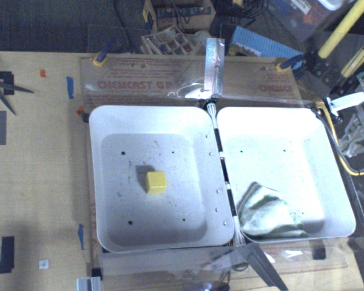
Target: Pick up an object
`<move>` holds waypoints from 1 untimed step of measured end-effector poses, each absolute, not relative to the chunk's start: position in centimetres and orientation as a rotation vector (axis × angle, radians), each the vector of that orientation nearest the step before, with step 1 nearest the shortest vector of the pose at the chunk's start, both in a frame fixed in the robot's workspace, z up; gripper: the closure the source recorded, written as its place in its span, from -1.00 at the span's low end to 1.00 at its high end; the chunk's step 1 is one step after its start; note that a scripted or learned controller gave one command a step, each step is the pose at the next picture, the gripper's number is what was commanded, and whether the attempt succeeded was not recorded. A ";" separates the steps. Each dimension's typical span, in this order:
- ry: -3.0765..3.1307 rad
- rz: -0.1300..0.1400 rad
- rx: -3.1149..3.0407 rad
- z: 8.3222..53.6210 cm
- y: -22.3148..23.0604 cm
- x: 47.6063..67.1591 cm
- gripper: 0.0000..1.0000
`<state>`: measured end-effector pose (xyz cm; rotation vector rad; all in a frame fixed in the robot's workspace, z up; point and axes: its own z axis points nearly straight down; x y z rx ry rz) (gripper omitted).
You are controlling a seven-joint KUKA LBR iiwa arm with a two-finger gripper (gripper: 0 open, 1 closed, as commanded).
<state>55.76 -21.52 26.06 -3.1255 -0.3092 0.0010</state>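
Camera view: left shallow white plastic bin (109, 126) holds one small yellow block (156, 182) (near centre); right shallow white plastic bin (303, 132) holds one crumpled grey-white cloth (268, 214).

Wooden bench (36, 180), light tan. Two shallow white bins side by side on it, touching: left bin (103, 132), right bin (333, 180). Clear plastic sheet (145, 80) with reddish lettering behind bins, clamped at corners. Blue tape strips (70, 88) and black marks (6, 253) on bare wood left of bins.
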 end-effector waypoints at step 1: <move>-0.323 0.001 -3.124 27.8 -22.1 59.3 1.00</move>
